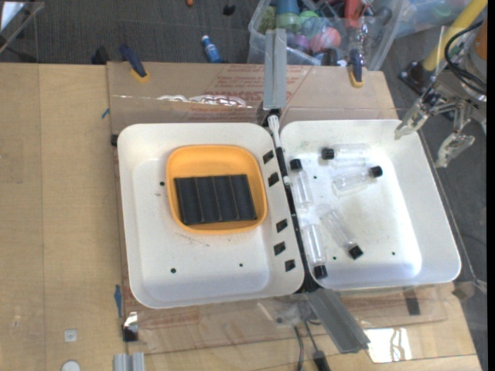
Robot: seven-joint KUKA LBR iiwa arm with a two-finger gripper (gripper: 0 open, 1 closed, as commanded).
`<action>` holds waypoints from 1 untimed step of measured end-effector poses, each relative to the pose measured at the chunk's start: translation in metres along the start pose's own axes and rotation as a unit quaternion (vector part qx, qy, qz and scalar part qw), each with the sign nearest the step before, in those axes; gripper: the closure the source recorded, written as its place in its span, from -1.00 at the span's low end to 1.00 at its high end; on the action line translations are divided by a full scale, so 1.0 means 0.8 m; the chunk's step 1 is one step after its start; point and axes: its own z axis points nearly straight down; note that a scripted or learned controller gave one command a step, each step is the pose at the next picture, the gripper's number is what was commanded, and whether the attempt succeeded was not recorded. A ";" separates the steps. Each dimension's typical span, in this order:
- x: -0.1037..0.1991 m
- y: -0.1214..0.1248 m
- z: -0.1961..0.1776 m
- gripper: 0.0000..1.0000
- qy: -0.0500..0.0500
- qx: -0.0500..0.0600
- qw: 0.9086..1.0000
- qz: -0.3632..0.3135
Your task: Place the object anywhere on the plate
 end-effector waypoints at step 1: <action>0.000 0.000 -0.004 -1.00 0.000 -0.001 0.989 -0.150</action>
